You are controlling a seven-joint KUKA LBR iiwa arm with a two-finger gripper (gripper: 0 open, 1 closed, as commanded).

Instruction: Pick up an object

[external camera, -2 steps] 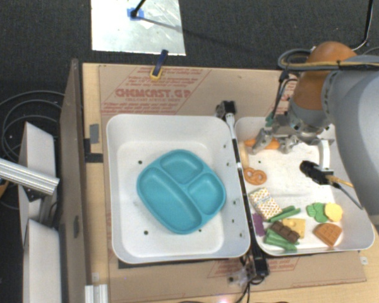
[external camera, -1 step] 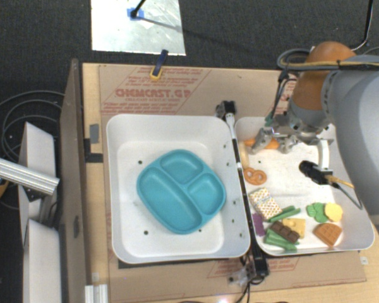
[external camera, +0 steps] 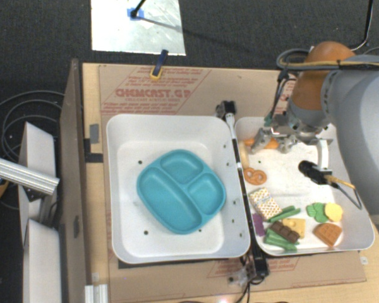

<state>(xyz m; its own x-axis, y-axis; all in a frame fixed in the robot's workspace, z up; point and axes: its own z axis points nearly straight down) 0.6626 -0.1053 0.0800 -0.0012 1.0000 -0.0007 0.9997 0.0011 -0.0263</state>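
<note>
The arm (external camera: 360,106) runs off the right edge, hiding the right bin's (external camera: 366,235) far corner.

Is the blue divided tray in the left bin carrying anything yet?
Empty. The blue tray lies flat in the left bin; all three compartments show bare blue.

Bench (external camera: 88,188) bears cardboard sheet (external camera: 153,90), apparently under two bins (external camera: 170,248).

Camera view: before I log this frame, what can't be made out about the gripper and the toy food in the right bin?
- Gripper: finger state unreadable; the arm's wrist above covers it.
- Orange piece beside the gripper: partly covered by it; whether it is gripped is unclear.
- Far corner of the right bin: hidden behind the grey arm.
- Pile of toy food near the front: pieces overlap and are too small to identify individually.
</note>
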